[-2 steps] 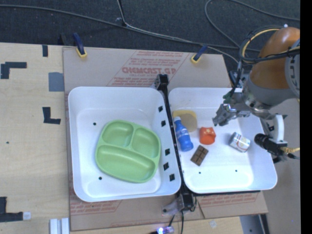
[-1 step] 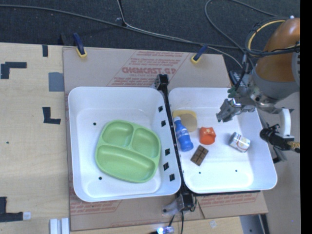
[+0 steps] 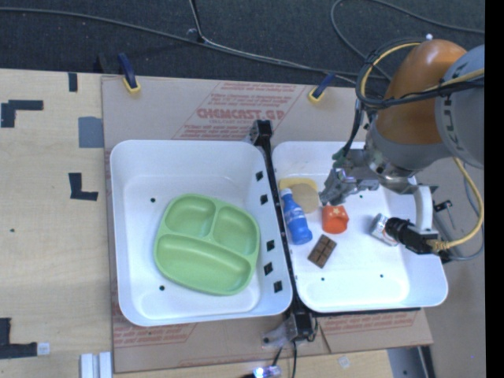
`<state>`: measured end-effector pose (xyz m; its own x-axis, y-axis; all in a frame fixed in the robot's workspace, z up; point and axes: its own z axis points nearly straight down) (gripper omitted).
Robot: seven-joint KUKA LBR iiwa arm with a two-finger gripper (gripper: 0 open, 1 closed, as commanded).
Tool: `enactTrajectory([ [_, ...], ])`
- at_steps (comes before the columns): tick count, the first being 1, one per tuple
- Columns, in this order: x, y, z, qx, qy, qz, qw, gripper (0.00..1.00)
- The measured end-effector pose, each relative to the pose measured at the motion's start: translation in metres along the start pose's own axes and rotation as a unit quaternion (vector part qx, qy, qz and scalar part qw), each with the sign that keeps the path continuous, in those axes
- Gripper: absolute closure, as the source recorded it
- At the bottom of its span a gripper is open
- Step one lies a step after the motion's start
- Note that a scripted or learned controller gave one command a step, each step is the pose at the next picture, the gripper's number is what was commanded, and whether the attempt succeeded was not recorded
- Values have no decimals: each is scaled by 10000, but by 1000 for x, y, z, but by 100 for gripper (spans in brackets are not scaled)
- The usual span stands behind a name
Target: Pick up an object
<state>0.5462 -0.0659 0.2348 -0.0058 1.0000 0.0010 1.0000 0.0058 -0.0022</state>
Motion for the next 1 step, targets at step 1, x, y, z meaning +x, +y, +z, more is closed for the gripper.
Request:
enactTrajectory([
  [1, 52, -4, 12, 3, 0, -2, 10000, 100],
])
